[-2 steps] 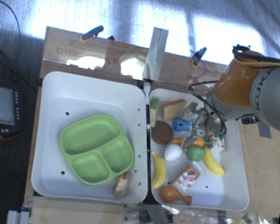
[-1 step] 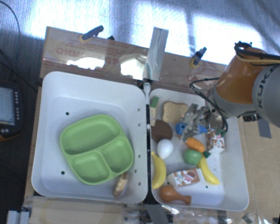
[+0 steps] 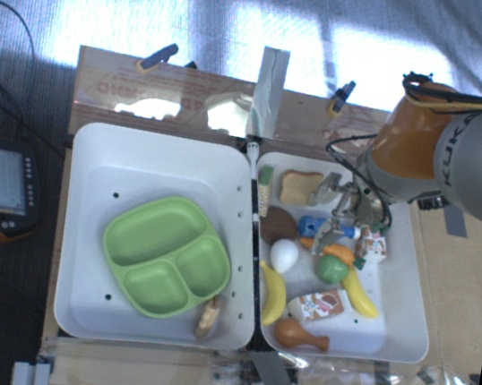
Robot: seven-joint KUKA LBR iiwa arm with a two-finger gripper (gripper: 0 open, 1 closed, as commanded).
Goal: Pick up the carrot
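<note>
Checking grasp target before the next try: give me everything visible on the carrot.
The carrot is a small orange toy, plastic by its look, lying roughly flat and crosswise in the right bin. Its left end points toward a blue object; a green round fruit sits against its lower side. The gripper is directly over its middle, hiding part of it, so contact cannot be confirmed.

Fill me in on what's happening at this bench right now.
A grey KUKA arm reaches in from the right, its gripper down in the right bin among toy food. It sits just above the carrot, beside a green round toy, a white egg and two bananas. The left bin holds a green divided plate.
</note>
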